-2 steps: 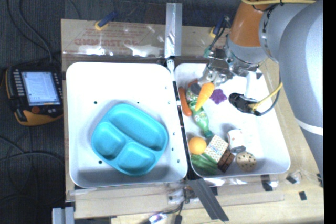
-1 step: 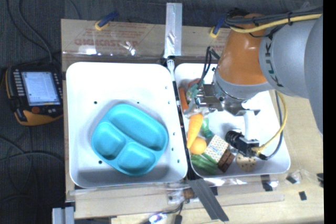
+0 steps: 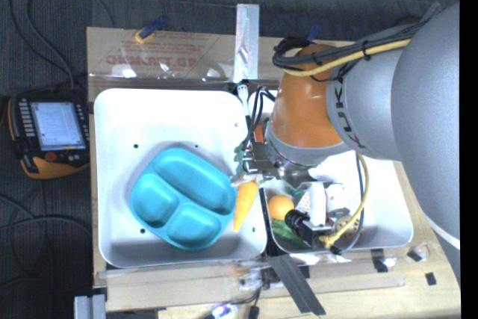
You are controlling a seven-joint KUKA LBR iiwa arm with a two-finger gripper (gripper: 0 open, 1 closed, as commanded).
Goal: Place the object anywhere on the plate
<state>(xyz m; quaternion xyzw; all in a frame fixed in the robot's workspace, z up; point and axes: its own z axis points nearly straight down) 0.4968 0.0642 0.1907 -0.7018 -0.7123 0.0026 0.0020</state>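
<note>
Orange plastic carrot [image 3: 244,206] hangs under two-finger gripper [image 3: 249,177], long axis near-vertical, just right of blue divided plate [image 3: 183,198]; grip probably closed on carrot top.

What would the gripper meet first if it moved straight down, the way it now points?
Probably the orange carrot, lying by the blue plate's right edge in the left bin. The gripper sits just above its top end, but depth is unclear from this view.

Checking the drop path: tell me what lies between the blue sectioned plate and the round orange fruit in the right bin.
In the camera view, an orange toy carrot lies between the blue sectioned plastic plate and the round orange fruit.
</note>
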